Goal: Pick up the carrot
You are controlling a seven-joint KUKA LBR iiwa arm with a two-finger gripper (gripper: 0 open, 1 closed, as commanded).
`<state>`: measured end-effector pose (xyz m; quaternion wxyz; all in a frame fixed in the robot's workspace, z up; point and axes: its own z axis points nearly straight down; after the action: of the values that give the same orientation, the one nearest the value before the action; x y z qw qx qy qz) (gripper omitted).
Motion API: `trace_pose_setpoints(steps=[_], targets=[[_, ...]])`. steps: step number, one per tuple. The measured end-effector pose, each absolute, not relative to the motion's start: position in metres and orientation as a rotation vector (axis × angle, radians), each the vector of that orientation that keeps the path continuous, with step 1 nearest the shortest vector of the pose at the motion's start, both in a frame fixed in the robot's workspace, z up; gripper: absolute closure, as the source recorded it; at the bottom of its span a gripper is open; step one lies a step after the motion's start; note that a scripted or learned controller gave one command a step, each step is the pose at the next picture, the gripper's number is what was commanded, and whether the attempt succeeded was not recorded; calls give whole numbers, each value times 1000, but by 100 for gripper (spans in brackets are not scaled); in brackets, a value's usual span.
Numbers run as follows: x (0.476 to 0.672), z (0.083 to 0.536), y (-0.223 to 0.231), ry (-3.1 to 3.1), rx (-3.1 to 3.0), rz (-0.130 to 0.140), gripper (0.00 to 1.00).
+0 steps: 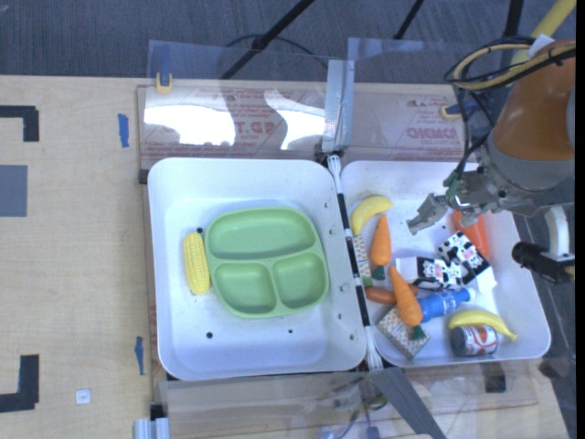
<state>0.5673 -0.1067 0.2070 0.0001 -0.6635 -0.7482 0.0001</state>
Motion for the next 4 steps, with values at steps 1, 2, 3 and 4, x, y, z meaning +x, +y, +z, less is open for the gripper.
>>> trace_pose_setpoints(steps=[1,2,3,4], targets=[[621,235,-87,-2662,-1680,-3,0],[606,185,-72,-2696,-1615,-1,0],[606,185,-72,-2696,-1615,-1,0],[615,88,-98,-2486,-1923,-2,0]])
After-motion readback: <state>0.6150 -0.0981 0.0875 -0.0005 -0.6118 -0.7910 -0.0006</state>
